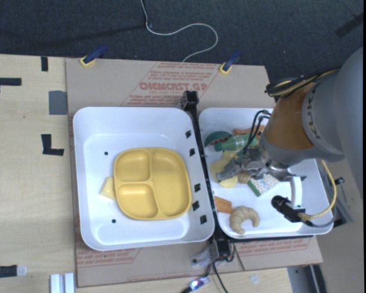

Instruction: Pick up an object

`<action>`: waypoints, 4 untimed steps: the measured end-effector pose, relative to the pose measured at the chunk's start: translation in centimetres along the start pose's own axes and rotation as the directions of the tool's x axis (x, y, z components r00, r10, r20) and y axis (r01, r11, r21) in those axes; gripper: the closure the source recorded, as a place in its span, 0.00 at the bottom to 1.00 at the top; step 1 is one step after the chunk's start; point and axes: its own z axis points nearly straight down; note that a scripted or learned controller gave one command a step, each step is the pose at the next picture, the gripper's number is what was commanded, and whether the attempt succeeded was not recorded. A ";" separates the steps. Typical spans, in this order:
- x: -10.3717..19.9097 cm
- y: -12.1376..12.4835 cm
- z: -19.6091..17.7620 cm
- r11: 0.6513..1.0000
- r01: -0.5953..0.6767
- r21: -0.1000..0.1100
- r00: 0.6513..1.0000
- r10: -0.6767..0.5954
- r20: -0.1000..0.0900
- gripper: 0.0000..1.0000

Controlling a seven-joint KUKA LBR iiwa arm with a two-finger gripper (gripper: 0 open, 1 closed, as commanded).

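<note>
My gripper is down in the right bin, its dark fingers spread among a pile of toy food. Under and beside the fingers lies a pale yellow piece. A green item sits just behind it, near the divider. A small checkered box lies to the right of the fingers. A tan croissant and an orange piece rest near the bin's front edge. Nothing is visibly held between the fingers.
The left bin holds a yellow divided plate with a pale yellow wedge beside it. The arm's grey body and orange band cover the right bin's far right side. A black cable runs along its front right corner.
</note>
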 end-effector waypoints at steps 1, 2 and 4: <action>0.0 0.2 -1.4 1.000 0.001 -0.006 1.000 -0.001 0.000 1.00; -0.8 -0.2 -6.0 1.000 -0.001 0.007 1.000 0.001 -0.008 1.00; 0.3 0.3 -13.9 1.000 0.001 0.007 1.000 -0.001 -0.008 1.00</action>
